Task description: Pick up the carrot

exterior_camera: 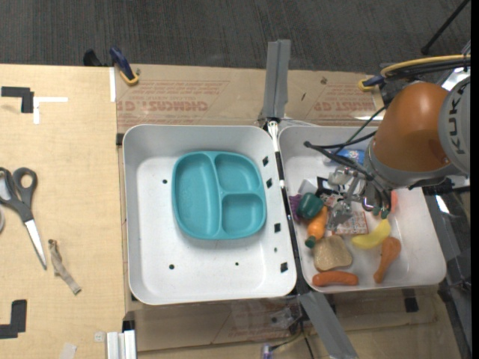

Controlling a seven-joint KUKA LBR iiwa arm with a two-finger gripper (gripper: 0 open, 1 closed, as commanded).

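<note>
A: Orange and tapered, the carrot (317,225) lies in the right bin (419,275), near its left wall, with a green leafy top at its upper end. Its body is smooth and short.

B: Position of the gripper (346,204)?

A: The gripper hangs over the middle of the right bin, just right of the carrot. It is a cluster of metal parts and cables under the arm's glossy orange band. Whether the jaws are open or closed cannot be told; nothing is seen between them.

B: Other contents of the right bin?

A: A yellow banana (372,235), curved, lies right of the carrot. A tan bread slice (332,254), rough and rounded, lies below it. A second orange carrot-shaped piece (387,257) stands tilted near the right side, and a reddish sausage (335,278) rests along the front wall.

B: Left bin?

A: The left bin (150,275), white shallow plastic, carries a teal divided plate (219,194) with three compartments. Scissors (24,208) lie on the wooden tabletop (60,163), well apart at the left.
</note>
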